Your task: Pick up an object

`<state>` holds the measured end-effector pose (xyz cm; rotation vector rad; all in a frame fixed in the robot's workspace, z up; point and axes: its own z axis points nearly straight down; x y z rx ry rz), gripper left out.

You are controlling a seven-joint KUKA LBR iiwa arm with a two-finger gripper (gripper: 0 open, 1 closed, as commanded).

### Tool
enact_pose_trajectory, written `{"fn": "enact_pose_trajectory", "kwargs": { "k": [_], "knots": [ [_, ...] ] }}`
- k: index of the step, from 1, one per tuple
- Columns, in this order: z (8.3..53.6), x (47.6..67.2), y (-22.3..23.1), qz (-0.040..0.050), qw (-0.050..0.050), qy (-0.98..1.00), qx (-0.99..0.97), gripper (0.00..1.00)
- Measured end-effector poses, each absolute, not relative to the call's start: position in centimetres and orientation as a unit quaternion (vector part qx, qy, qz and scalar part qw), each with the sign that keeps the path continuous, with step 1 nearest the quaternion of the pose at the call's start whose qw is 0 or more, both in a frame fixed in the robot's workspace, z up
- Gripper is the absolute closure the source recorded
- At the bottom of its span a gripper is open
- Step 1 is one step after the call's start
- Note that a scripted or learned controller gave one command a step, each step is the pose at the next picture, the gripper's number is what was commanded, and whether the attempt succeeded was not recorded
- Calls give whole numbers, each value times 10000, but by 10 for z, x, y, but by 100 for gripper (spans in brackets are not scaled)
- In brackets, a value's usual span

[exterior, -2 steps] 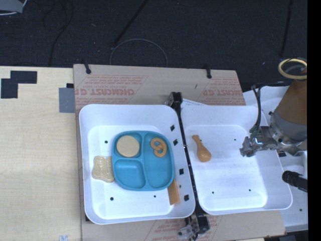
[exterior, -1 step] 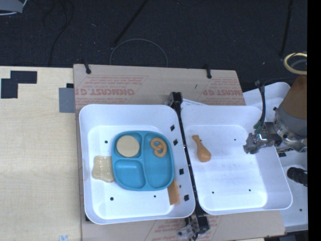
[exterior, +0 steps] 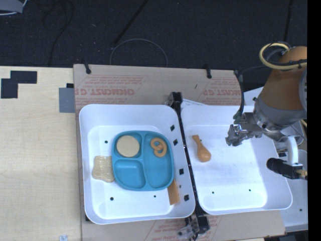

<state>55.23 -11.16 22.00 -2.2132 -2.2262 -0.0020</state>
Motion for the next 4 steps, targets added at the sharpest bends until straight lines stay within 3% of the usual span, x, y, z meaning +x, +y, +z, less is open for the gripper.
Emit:
{"fn": "enact_pose_trajectory", "kwargs": {
  "k": [4],
  "knots": [
    [238, 613, 89, 3, 13, -7086, -7056, 100]
  ]
}}
